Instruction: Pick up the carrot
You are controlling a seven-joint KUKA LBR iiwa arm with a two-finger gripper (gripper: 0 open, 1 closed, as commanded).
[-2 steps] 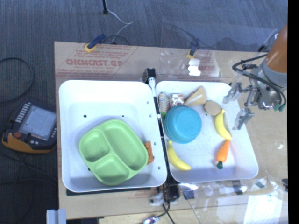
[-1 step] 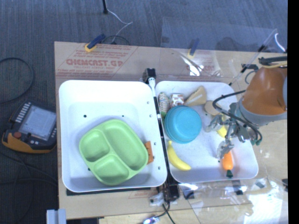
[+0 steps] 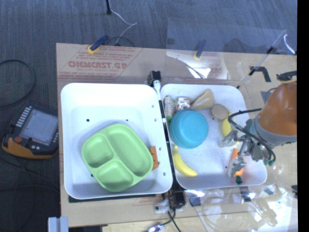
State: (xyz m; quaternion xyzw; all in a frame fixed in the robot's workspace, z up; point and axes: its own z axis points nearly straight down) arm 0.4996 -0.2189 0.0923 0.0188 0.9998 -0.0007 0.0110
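Observation:
The carrot (image 3: 235, 154) is a thin orange stick lying near the right wall of the right bin (image 3: 207, 180); a small orange piece with a green end (image 3: 238, 180) lies just below it. My gripper (image 3: 237, 154) hangs directly over the carrot, at the end of the grey and orange wrist (image 3: 280, 115) that comes in from the right. The gripper's body covers most of the carrot, and I cannot make out whether the carrot is held or just lies under it.
In the right bin are a blue bowl (image 3: 189, 128), a banana (image 3: 182, 163), a yellow fruit (image 3: 226, 126), a tan disc (image 3: 219, 111), a beige wedge (image 3: 203, 99) and small cans (image 3: 169, 105). The left bin (image 3: 77, 105) holds a green divided plate (image 3: 117, 156).

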